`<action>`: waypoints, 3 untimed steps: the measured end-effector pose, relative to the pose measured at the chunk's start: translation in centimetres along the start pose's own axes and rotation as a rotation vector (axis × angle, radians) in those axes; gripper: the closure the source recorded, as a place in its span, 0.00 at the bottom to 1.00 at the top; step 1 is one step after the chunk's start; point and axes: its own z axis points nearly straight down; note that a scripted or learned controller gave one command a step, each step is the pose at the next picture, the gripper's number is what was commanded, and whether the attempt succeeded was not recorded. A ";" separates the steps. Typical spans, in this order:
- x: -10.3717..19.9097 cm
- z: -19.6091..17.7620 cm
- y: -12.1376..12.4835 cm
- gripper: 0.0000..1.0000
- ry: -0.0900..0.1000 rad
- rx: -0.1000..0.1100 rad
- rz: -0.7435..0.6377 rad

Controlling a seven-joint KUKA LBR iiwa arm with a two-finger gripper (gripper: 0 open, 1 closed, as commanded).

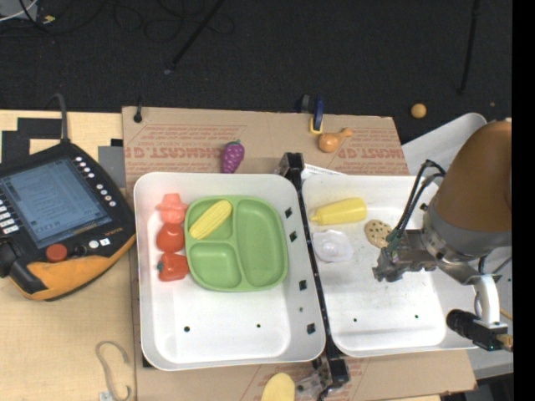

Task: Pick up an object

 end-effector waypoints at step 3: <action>1.5 -1.5 0.0 1.00 -0.002 -0.004 0.002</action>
